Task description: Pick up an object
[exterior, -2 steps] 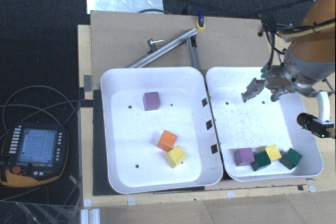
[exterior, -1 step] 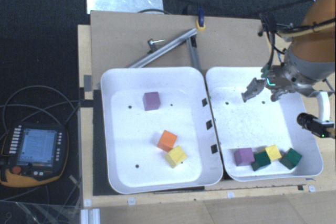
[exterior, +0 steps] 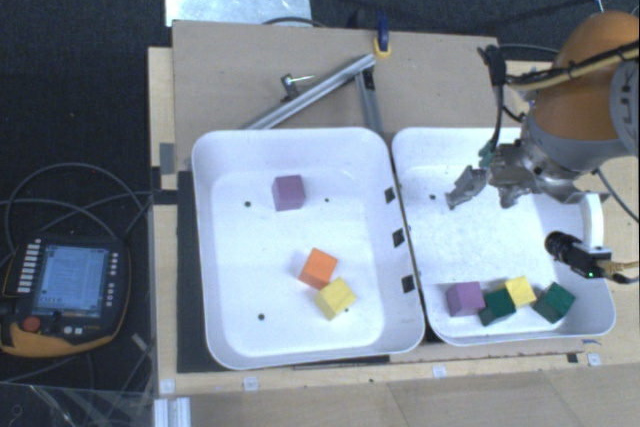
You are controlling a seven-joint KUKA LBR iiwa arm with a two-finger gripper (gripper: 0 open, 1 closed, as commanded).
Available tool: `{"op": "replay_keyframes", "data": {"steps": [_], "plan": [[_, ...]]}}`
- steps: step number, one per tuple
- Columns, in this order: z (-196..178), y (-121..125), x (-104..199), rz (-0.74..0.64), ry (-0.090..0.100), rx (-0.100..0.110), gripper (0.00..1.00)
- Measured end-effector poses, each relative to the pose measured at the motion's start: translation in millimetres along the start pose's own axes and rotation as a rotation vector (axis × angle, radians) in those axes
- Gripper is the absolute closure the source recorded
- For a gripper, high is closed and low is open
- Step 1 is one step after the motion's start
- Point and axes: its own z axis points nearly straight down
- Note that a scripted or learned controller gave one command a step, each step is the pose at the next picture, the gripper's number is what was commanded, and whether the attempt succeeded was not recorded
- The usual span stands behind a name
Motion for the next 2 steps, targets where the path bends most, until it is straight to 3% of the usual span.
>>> {"op": "replay_keyframes", "data": {"steps": [2], "plan": [[100,12,-8,0.001,0.000,0.000,0.00]]}}
